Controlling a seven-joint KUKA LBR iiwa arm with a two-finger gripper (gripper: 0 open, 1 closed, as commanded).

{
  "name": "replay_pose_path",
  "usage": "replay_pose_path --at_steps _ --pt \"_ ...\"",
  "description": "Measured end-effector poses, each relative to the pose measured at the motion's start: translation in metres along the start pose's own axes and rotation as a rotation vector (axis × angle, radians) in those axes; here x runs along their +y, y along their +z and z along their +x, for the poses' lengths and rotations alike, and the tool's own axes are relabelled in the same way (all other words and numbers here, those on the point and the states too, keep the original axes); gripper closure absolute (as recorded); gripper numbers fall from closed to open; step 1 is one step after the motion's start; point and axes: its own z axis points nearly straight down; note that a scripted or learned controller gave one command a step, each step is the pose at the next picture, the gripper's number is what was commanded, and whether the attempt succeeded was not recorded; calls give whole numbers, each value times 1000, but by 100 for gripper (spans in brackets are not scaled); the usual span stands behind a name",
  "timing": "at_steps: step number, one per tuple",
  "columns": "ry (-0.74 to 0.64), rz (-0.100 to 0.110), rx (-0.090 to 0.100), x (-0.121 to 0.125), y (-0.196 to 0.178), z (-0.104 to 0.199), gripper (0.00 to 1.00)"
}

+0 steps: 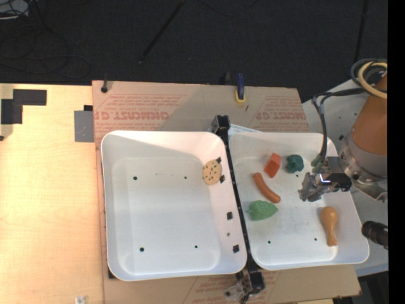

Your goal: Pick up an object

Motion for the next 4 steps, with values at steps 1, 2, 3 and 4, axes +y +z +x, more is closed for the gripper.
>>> replay_pose_path --at_steps 1,2,3,4 --pt "-1 -3 -1 2 -11 -1 100" --pt "-1 1 0 2 -20 -1 100" --pt "-4 -1 1 -5 29 42 100" --pt "-11 -12 1 1 -36 125 100"
